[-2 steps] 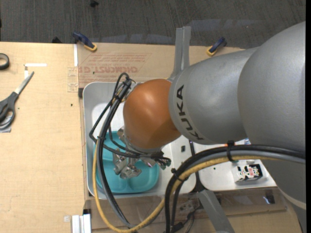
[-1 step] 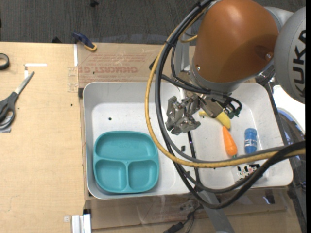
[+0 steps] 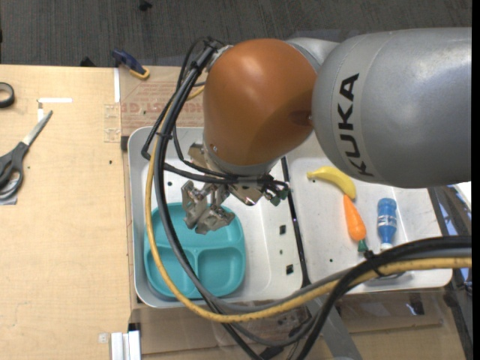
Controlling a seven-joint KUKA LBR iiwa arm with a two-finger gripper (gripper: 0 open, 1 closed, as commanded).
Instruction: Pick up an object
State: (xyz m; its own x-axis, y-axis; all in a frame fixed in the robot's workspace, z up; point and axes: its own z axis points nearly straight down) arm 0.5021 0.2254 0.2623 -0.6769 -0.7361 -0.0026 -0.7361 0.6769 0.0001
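Observation:
A teal divided tray [image 3: 196, 265] lies in the left white bin [image 3: 138, 223], filling its near left part. My gripper [image 3: 205, 214] hangs low over the tray's far compartment, under the orange wrist band. The right white bin [image 3: 324, 246] holds a yellow banana [image 3: 334, 179], an orange carrot [image 3: 354, 220] and a small blue bottle [image 3: 386, 223], all well to the right of the gripper. I see nothing held in the gripper.
The big grey arm covers the upper right and hides the far ends of both bins. A yellow cable [image 3: 154, 223] loops over the left bin and tray. Scissors [image 3: 19, 160] and a tape roll [image 3: 6, 94] lie on the wooden bench at left.

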